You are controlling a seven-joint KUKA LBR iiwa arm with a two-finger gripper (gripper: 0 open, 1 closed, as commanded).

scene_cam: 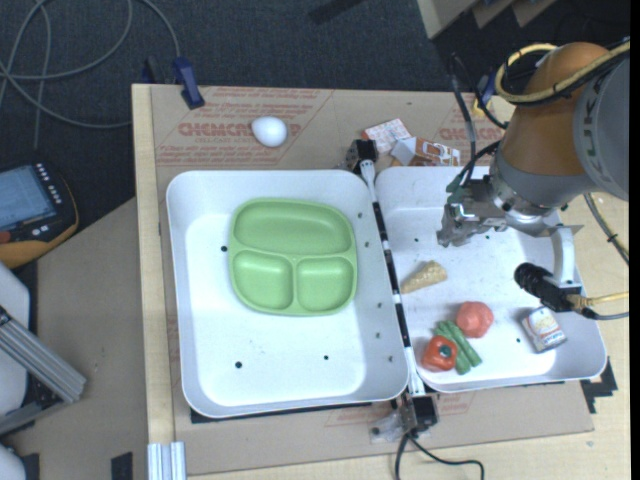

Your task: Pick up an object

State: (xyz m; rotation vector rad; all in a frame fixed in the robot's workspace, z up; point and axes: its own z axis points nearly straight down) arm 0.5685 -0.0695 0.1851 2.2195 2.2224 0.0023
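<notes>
The right bin [420, 198] holds a tan wedge-shaped piece [423, 276], a red tomato-like ball [475, 318], a red pepper with green stem [441, 353] beside a green bean pod [463, 347], and a small yellow-and-grey box [543, 329]. My gripper [458, 226] hangs over the upper middle of this bin, above and to the right of the tan wedge, apart from every object. Nothing is seen between its fingers.
The left bin [200, 298] carries a green three-compartment tray [293, 255]. A white egg-like ball [268, 130] and small packets [398, 140] lie on the cardboard behind the bins. A blue clip [187, 80] sits at the back left. Cables run by the arm.
</notes>
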